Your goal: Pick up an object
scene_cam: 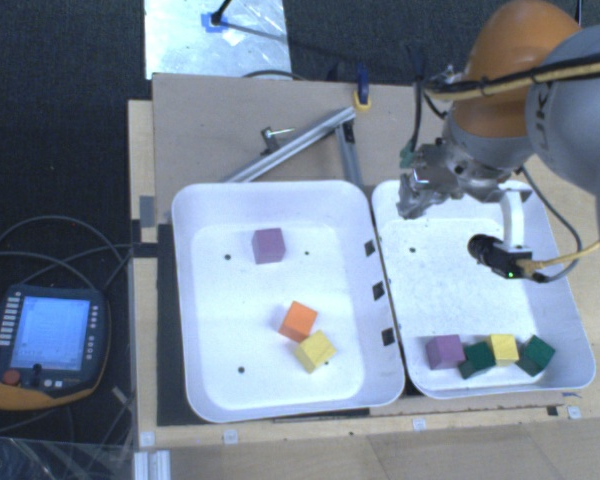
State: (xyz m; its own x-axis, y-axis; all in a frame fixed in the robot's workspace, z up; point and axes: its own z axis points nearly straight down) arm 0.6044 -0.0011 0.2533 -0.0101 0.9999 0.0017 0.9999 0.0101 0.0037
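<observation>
Four blocks (490,353) crowd the right bin's (580,353) near edge; gripper (416,200) state unclear, so I'd target the end purple block (444,350).

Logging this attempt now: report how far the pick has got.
Done: nothing lifted; the purple block, orange block and yellow block lie in the left bin. In hand: the gripper hangs over the right bin. Left: descend, grasp, lift.

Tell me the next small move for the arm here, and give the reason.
Probably carry the gripper toward the near end of the right bin and down over the purple block. It hangs at the bin's far left corner with nothing visibly held, while the row of blocks lies along the near wall, the purple one at its open left end.
</observation>
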